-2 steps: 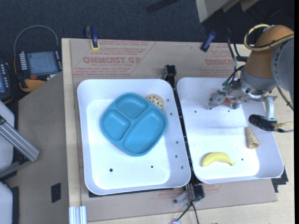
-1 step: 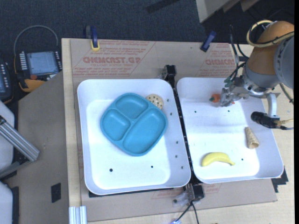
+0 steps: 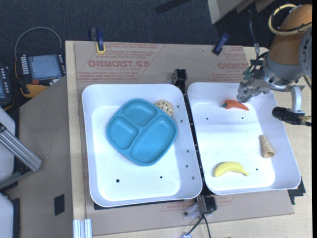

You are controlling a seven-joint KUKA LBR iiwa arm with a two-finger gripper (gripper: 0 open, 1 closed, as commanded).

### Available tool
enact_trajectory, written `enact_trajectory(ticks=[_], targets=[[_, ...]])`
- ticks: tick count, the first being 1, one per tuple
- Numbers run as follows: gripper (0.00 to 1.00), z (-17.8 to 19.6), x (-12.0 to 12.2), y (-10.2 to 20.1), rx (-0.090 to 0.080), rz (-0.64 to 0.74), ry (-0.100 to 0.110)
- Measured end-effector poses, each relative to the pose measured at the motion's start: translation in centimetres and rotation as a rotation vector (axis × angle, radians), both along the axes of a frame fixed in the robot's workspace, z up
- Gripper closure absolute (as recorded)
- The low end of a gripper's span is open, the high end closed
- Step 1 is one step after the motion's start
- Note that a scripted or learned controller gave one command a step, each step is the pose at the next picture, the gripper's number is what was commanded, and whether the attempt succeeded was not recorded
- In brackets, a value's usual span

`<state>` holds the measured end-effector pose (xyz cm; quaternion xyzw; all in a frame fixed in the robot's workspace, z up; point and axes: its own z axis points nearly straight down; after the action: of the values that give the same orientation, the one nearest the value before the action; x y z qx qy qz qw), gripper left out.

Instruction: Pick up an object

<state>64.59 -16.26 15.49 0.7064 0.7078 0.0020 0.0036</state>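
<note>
Camera view: gripper (image 3: 246, 94) low in right bin (image 3: 282, 180), touching carrot (image 3: 236, 104). Finger state impossible to tell. Banana (image 3: 230, 169) near front.

In the left bin (image 3: 94, 133) a divided plate (image 3: 142, 131) is lying, a cookie (image 3: 164, 106) touching its far edge. In the right bin (image 3: 208, 133), a carrot (image 3: 236, 104) is lying at the back, a banana (image 3: 230, 169) in front, a cone (image 3: 267, 146) to the right.

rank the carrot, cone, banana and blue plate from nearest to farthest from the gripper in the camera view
From the gripper:
1. carrot, just below it at the right bin's top.
2. cone, by the right bin's right wall.
3. banana, near the right bin's bottom edge.
4. blue plate, in the left bin.
</note>
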Motion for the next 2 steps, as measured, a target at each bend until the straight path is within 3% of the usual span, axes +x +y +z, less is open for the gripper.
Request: enact_trajectory(ticks=[2], targets=[[1.00,11.4,1.3,0.1,-0.001,-0.001,-0.001]])
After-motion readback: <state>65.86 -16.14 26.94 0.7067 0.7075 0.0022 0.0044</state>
